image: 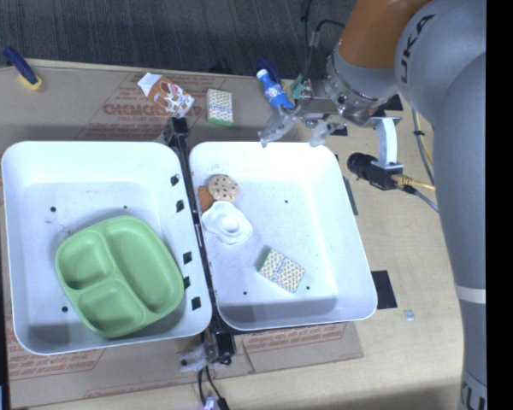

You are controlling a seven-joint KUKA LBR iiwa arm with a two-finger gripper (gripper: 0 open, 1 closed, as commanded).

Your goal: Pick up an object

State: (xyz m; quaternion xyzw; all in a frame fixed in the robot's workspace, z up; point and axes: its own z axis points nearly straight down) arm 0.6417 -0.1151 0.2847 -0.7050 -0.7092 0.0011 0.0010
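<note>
The tool hangs with fingers apart at the right bin's twelve o'clock rim; a patterned packet lies flat inside.

Two shallow white plastic bins. A pale green divided plastic tray. A small packet with a yellow-and-teal zigzag pattern. A glossy white cup-shaped piece. A tan speckled round cookie. A grey arm with an orange band.

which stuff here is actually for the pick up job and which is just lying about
For the job:
gripper, above the right bin's far rim
right bin
cookie
white cup
patterned packet

Lying about:
green divided tray in the left bin
snack wrapper and small packet on the cardboard
</note>
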